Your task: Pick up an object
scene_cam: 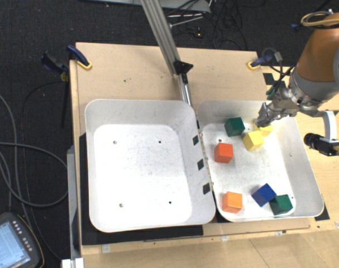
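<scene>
The right bin (303, 172) holds several blocks. A green cube (234, 127) and a yellow block (253, 140) lie near its back. An orange-red cube (224, 152) sits left of centre. At the front lie an orange cube (232, 201), a blue cube (264, 194) and a dark green cube (281, 204). My gripper (265, 121) hangs over the back of the right bin, just above and right of the yellow block. A second yellow piece (265, 130) peeks out directly under its tip.
The left bin (138, 163) lies beside the right one, their rims meeting at the middle. A slanted metal pole (161, 27) rises from behind the bins. Clamps (80, 57) sit at the bench's back corners.
</scene>
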Available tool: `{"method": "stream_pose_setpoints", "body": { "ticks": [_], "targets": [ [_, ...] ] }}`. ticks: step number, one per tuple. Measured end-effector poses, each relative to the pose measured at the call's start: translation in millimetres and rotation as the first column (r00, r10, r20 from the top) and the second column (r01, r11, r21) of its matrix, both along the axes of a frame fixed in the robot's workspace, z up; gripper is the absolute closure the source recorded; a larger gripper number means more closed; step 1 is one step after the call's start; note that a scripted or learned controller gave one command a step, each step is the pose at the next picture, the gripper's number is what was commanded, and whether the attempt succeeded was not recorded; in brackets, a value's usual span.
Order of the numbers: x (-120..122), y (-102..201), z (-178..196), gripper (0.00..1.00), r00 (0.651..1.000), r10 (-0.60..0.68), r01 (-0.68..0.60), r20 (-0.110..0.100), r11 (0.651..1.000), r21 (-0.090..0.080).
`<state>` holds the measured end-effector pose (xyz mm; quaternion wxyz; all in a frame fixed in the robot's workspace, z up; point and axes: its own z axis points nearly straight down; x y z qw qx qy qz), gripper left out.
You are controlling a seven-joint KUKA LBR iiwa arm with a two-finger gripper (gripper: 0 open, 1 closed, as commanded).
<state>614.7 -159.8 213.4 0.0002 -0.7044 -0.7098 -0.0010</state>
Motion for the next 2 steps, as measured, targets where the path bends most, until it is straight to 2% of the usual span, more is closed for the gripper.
{"method": "stream_pose_setpoints", "body": {
  "ticks": [1,2],
  "targets": [
    [-13.9,59.1,-3.1,1.00,1.000,0.000,0.000,-0.002,1.000,0.001],
    [-27.3,109.5,12.1,1.00,1.000,0.000,0.000,-0.001,1.000,0.001]
  ]
}}
